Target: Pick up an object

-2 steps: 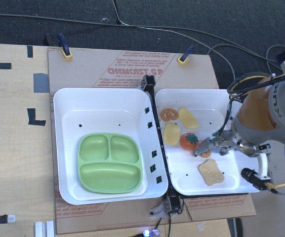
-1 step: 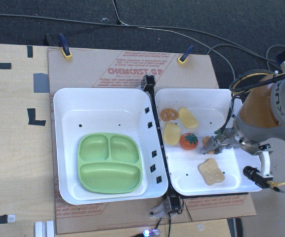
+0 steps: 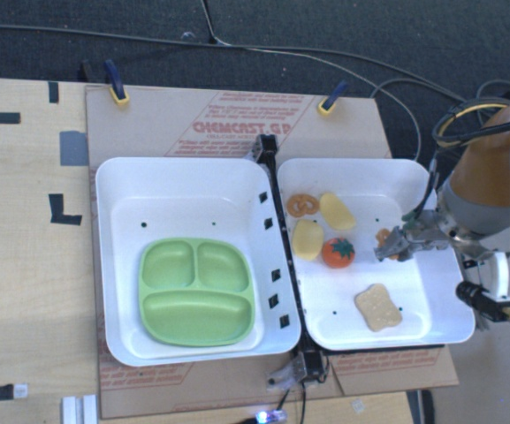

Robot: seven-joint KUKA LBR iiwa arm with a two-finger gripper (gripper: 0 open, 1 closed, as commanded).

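The right bin (image 3: 414, 177) holds several toy foods: a brown pretzel (image 3: 303, 205), a yellow piece (image 3: 336, 211), a paler yellow piece (image 3: 307, 238), a red tomato (image 3: 338, 252) and a tan bread slice (image 3: 377, 307). A small orange item (image 3: 383, 235) lies just left of my gripper (image 3: 391, 248). The gripper is low in the right bin's right half, reaching in from the right, about a hand's width right of the tomato and above the bread slice. Nothing shows clearly in its grasp.
The left bin (image 3: 113, 193) holds a green divided plate (image 3: 196, 291). Black clips join the two bins along the middle wall (image 3: 277, 237). Cables run across the dark floor behind the bench. The grey arm with its orange band (image 3: 484, 170) stands over the right bin's right edge.
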